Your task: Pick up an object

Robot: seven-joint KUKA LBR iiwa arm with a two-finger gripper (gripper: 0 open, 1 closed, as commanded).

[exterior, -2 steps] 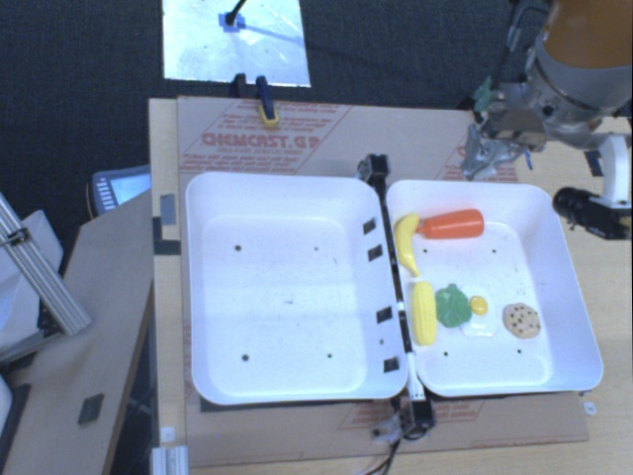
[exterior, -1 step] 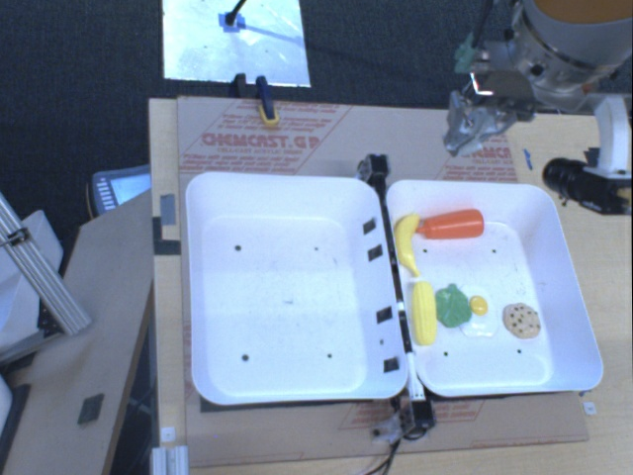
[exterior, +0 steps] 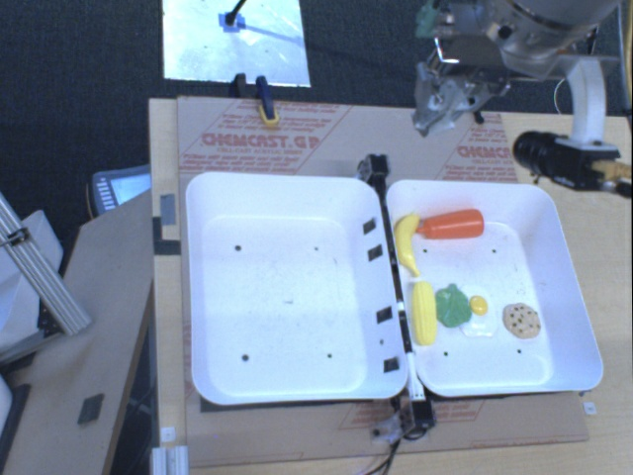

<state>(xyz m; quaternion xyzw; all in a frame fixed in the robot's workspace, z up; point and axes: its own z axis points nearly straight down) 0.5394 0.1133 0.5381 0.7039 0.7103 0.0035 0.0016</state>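
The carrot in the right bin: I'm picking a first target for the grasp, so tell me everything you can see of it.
The carrot is a smooth orange toy, plastic by its look, thick and rounded at its right end and narrowing toward the left. It lies flat, nearly level across the picture, on the floor of the right bin near the far wall. Its narrow end meets the top of the banana; whether they truly touch I cannot tell. The other toys lie apart from it, nearer the camera. The hand hangs above the cardboard beyond the bin.

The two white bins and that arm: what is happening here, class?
A grey robot arm's gripper hangs above the bench, behind the right white bin, holding nothing. In that bin lie a yellow banana, an orange carrot, a yellow corn cob, green broccoli, a fried egg and a brown cookie.
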